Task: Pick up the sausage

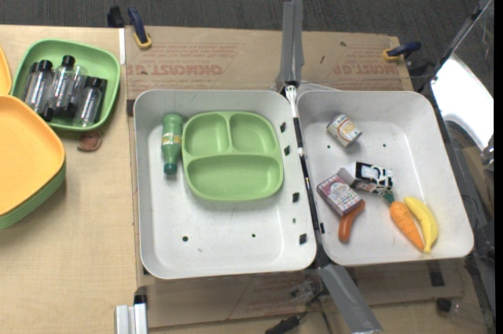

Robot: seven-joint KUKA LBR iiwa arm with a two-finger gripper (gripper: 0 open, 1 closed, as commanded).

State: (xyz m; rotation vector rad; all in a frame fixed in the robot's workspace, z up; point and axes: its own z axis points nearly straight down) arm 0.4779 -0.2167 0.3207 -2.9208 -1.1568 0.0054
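in the right bin (409,108), toward its near edge and left of centre, the sausage (350,222) lies flat, its upper end tucked against the lower corner of a small pink carton (339,193). its long axis slants from the near left up toward the far right, and a carrot (406,224) and banana (424,222) sit well apart toward the bin's near right corner. any grasp would likely close across the sausage's free lower end, away from the carton.

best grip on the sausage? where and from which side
Probably the lower free end of the sausage, straight down from above. It lies flat and tilted in the right bin; its upper end touches or slips under the pink carton. Set the jaws across its narrow width, away from the carton.
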